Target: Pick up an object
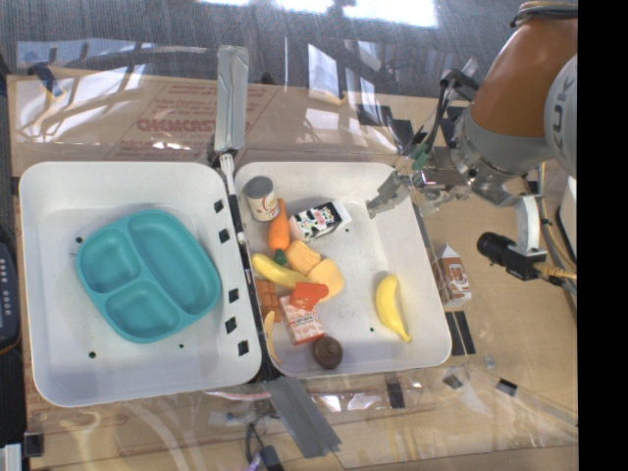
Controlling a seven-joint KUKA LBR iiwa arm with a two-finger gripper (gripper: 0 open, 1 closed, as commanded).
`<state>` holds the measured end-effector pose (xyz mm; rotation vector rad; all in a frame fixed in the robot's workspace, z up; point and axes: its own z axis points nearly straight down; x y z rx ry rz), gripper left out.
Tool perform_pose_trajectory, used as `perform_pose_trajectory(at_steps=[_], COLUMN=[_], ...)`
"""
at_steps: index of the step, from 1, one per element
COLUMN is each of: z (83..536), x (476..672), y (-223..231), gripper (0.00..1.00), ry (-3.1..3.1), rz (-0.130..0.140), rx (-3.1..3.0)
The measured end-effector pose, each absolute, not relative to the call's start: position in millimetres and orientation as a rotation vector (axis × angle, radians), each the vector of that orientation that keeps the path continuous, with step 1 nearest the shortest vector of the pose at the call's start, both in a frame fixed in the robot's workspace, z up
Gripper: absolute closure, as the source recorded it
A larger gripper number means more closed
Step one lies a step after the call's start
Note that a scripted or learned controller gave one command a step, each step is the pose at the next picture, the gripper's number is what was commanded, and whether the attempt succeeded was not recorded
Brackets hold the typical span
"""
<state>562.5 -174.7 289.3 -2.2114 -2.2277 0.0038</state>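
While my gripper hangs over the upper right rim of the right bin, I cannot tell how it is set. Below it a banana lies alone on the bin floor. Toy foods crowd the bin's left side. The left bin holds a teal tray.

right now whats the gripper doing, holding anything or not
Gripper: over the upper right corner of the right bin, nothing visibly held; whether it is open or closed cannot be told from this view.
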Motion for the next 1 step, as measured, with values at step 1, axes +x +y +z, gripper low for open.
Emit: perform_pose_trajectory(at_steps=[1], z=[163.9], x=[509.7], y=[-199.5], gripper=[0.00], ry=[-2.296], rz=[0.010], rx=[-2.129])
